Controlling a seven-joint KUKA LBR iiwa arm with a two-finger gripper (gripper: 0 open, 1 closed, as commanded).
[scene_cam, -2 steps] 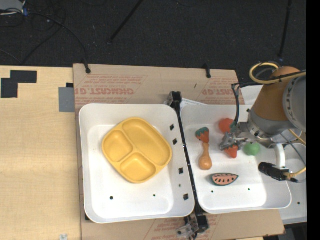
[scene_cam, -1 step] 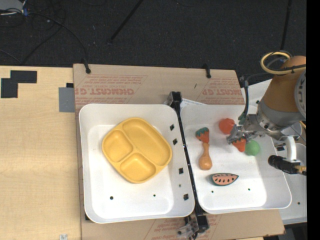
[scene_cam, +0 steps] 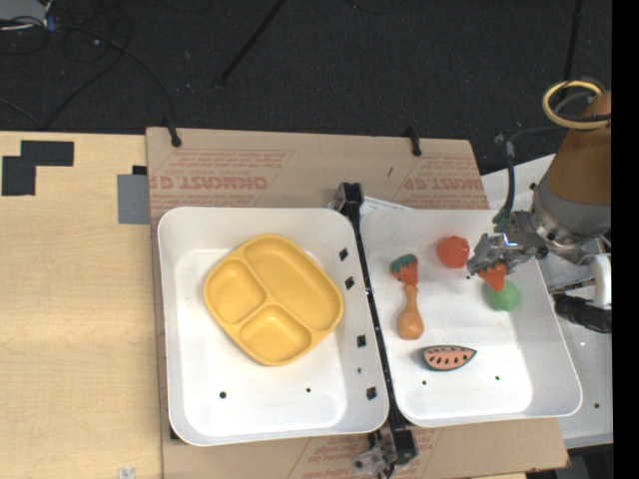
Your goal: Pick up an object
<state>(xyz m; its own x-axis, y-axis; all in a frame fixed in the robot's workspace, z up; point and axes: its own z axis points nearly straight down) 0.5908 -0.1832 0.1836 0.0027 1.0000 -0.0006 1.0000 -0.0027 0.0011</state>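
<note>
From the overhead camera view, my gripper (scene_cam: 492,260) hung over the right bin (scene_cam: 559,392), and I took the red ball (scene_cam: 452,250) as my landmark. The gripper sat just right of that ball, low over a small red piece (scene_cam: 495,278) and the green ball (scene_cam: 505,296) touching it. Whether it was parted or closed, I could not tell. Left of the red ball lay the orange toy with a teal cap (scene_cam: 407,295); the watermelon slice (scene_cam: 447,356) lay below it. Far left sat the yellow divided plate (scene_cam: 274,297). I judged myself at the approach step; next called for settling squarely over one piece and closing.
</note>
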